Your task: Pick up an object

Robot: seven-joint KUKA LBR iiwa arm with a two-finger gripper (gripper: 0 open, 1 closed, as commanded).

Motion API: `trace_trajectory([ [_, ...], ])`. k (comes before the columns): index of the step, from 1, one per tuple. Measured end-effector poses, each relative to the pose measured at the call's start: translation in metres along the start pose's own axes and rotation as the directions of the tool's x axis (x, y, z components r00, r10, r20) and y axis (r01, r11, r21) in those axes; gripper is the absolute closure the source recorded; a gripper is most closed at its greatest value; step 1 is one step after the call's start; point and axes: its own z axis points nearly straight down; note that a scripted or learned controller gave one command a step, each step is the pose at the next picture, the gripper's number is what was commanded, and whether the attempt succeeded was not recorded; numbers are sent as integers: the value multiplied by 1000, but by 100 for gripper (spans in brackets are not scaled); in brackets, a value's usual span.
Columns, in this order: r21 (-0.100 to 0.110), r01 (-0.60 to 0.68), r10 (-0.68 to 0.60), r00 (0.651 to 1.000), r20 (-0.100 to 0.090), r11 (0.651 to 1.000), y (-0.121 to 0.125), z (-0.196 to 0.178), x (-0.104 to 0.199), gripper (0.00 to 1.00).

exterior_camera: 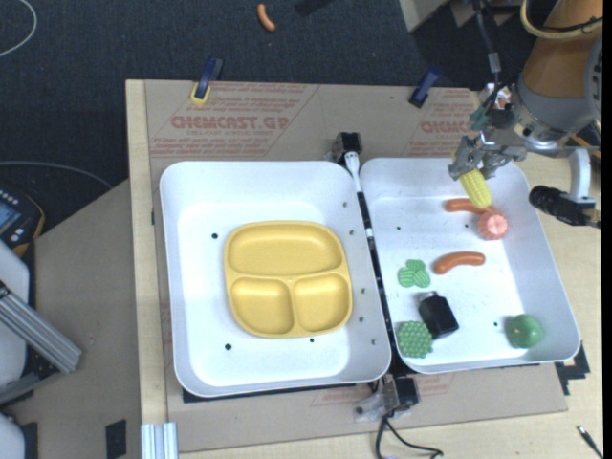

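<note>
gripper (475, 163) at the upper right of the frame, above the far edge of the right bin (545, 256). we see a yellow corn cob (477, 187) between its fingers, so we judge the fingers closed on it, though the grip looks shallow. the cob's long axis runs from upper left to lower right in the picture, hanging just below the fingertips and close over the bin floor. an orange sausage (459, 205) lies just beside the cob's lower end, and a pink piece (493, 224) sits near it to the lower right. we take the coming move to be a straight lift; the cob's slant suggests it could slip out.

further down the right bin lie a second orange sausage (459, 262), a green leafy piece (413, 274), a black block (438, 315), a green textured piece (413, 338) and a green ball (523, 330). the left bin (191, 256) holds a yellow divided tray (287, 277). on the brown board (277, 118) behind the bins we read "chemcast g p" in red print, repeated in part at the right.
</note>
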Motion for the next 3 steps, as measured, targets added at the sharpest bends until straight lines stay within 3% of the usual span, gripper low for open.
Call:
trace_trajectory([
  [1, 1, 0, 0, 1000, 0, 1000, 1, -23, 0, 100],
  [3, 10, 4, -4, 1000, -6, 1000, -29, -6, 104, 100],
])
